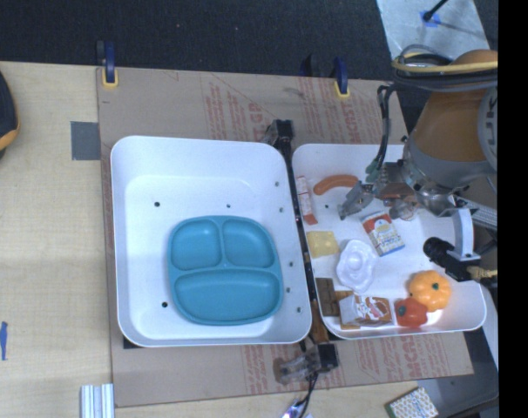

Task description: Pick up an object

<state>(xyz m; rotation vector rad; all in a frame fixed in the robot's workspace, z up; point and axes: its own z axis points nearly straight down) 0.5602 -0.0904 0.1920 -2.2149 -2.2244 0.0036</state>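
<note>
Glossy white plastic bins (125,233); matt blue plate (225,268).

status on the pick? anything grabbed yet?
Done: the grey two-finger gripper is down inside the right white bin, beside the curved orange sausage-shaped toy. In hand: nothing visible between its fingers. Left: the grasp and lift; the sausage, small orange pumpkin and red-and-white carton all lie on the bin floor.

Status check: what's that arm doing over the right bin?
End effector low over right bin, nothing visibly gripped. Sausage beside it. Carton and pumpkin nearby.
</note>
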